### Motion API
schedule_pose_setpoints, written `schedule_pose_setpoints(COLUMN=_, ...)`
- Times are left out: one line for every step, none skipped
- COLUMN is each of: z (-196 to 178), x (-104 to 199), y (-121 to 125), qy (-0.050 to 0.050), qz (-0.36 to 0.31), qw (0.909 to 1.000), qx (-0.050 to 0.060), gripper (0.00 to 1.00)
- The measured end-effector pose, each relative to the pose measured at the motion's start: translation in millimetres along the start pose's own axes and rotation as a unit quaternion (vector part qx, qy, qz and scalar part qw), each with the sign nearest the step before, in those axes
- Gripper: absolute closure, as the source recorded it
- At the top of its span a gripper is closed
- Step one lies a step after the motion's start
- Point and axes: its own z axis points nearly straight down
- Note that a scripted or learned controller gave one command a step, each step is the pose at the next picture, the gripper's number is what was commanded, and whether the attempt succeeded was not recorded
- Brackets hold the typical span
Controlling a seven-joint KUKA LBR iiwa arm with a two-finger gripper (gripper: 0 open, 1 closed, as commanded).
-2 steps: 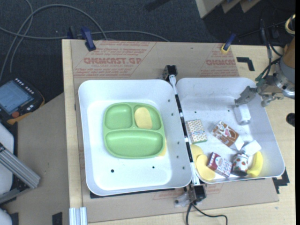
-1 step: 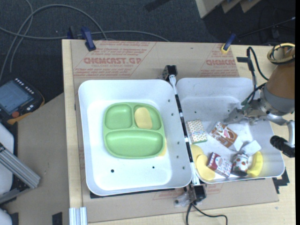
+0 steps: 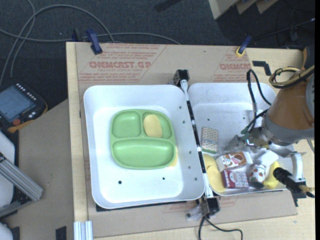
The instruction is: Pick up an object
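Low in the right bin, the end effector sits among the packed items at the near end, hanging from the grey arm with its orange band. Whether it is released or clenched I cannot tell; the wrist and cables cover that part from above, and nothing can be seen gripped.

Just below it lies a red-and-white snack packet, with a small round white item beside it and yellow pieces showing under and around them. A patterned pouch lies a little to the left, near the divider between the bins. Any of these could serve as the object to pick up; the packet seems nearest.

The left bin holds a green divided tray with a pale yellow piece in its upper right compartment, well apart from the arm. Both bins rest on the bench.

The step in hand looks like the reach or grasp attempt within the cluster. The next move calls for a firm closure on one item, then a straight lift clear of its neighbours.
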Motion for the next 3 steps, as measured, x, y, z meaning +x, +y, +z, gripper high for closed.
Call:
schedule_pose_setpoints(z=12.0, x=7.0, y=-19.9, qy=-0.004, qz=0.002, qw=0.9999, qx=-0.013, gripper=0.00)
schedule_pose_setpoints(z=0.9, x=7.2, y=-16.3, qy=-0.006, qz=0.003, qw=0.9998, qx=-0.020, gripper=1.00)
schedule_pose_setpoints(z=-52.0, x=12.6, y=-18.7, qy=-0.001, qz=0.000, qw=1.0000, qx=-0.001, gripper=1.00)
